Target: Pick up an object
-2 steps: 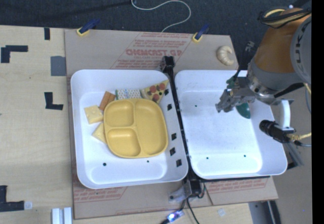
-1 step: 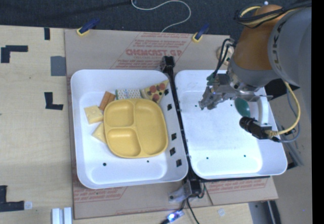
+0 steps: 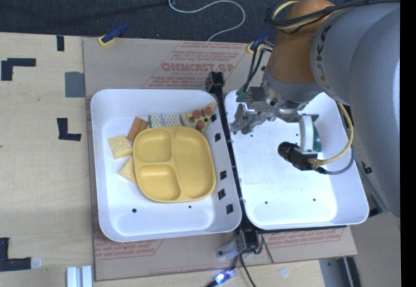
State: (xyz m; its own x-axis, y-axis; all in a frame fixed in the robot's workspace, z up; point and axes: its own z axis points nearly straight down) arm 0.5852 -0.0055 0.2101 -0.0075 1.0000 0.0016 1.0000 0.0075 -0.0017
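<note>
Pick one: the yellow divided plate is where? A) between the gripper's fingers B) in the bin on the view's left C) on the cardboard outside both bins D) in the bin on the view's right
B: the yellow divided plate lies flat in the left bin, over some small flat items, while the gripper hangs over the right bin, across the divider from it.
</note>
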